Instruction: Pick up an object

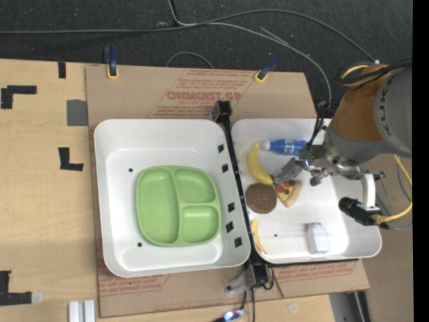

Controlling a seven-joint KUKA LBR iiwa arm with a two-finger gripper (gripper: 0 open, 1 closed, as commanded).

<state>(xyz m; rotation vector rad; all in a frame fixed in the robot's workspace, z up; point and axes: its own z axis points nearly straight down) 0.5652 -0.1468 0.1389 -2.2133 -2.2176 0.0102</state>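
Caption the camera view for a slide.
KUKA arm's gripper reaching into the right bin beside banana, brown disc and bottle; green plate in left bin.

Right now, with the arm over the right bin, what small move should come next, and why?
Probably lower the end effector a little straight down. It hovers just above the pizza slice, between the banana and the bottle, and I cannot see anything held in it yet.

Bare floor of right bin (295, 230) (front), past cookie (261, 198) and banana (258, 168).
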